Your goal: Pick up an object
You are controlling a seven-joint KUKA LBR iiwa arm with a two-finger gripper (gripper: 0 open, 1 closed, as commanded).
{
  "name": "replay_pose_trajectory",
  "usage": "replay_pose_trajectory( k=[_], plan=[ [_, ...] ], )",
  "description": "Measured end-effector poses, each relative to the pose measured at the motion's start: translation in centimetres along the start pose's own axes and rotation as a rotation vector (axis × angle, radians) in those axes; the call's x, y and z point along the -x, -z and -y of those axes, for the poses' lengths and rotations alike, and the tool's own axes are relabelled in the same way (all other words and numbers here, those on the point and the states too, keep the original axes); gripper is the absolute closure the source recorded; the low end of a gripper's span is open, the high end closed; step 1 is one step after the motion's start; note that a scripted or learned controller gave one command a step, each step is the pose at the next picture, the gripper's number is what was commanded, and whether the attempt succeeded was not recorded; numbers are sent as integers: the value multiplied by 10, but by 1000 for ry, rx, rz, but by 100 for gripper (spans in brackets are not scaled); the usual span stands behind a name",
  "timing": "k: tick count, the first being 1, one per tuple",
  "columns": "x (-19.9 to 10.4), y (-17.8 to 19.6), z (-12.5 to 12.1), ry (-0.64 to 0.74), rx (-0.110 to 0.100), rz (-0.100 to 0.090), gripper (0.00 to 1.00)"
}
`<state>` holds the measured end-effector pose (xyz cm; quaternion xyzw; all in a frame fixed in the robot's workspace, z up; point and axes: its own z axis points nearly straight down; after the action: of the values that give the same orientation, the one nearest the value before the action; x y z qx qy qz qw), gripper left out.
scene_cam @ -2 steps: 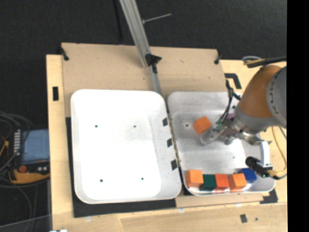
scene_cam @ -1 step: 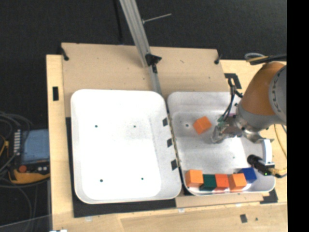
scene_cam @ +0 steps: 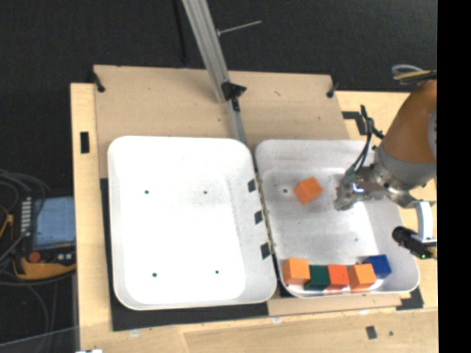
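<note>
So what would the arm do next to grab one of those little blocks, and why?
Probably a short slide toward the left bin, then down. The gripper sits in the right bin just beside the lone orange cube, which lies apart from the row of blocks along the near wall, so it looks the easiest pick.

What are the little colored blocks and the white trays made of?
The blocks look like painted wood or hard plastic: solid colors, sharp edges, matte faces. I can't tell which. The white bins look like thin molded plastic, with rounded corners, a raised rim and a slightly shiny surface.
</note>
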<state>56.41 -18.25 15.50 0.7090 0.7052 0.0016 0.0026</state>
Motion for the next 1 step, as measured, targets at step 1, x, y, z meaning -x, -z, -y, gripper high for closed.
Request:
replay_pose_trajectory(
  k=[1],
  plan=[
    [2,54,-2,8,2,1,100]
  ],
)
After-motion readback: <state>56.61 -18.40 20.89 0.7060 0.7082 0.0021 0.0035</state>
